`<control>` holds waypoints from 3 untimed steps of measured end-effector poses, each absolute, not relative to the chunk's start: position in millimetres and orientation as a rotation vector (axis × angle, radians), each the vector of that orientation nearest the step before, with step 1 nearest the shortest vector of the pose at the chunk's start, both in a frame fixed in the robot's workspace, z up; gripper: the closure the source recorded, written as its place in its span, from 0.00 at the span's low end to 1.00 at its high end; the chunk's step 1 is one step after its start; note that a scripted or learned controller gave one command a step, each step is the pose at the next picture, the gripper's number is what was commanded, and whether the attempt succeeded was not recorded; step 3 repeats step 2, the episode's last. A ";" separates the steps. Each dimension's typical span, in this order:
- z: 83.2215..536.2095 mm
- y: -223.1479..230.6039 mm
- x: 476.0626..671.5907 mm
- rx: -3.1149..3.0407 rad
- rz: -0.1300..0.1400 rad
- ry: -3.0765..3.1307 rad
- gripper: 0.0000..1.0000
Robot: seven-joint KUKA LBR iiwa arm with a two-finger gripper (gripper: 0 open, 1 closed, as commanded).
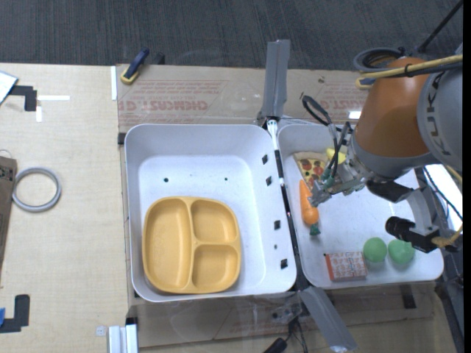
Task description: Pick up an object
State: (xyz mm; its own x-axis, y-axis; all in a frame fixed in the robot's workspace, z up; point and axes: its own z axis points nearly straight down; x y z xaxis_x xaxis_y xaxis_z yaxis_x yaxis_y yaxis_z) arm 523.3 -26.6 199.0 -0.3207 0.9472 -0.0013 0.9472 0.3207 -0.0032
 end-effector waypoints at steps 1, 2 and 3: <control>190.3 -36.3 477.6 -2.219 0.006 -2.219 1.00; 241.3 -25.0 510.3 -2.451 0.007 -1.964 1.00; 241.3 -25.0 510.3 -2.451 0.007 -1.964 1.00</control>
